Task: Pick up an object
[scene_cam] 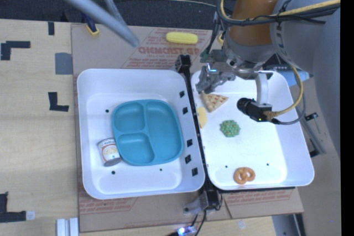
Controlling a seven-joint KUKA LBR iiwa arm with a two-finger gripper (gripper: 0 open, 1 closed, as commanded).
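My gripper [207, 84] hangs over the far left corner of the right bin [276, 171], just above a triangular pizza slice [214, 100]. A pale yellow piece [202, 117] lies against the bin's left wall, near the slice. A green broccoli floret [230, 129] sits mid-bin and a brown pretzel [244, 175] lies near the front. Nothing shows between the fingers.
The left bin [91, 119] holds a blue divided plate [147, 131] and a small can [109, 151] at its left. A yellow banana-like toy [181, 37] lies on the cardboard behind the bins. A black camera unit [251, 108] hangs off the wrist over the right bin.
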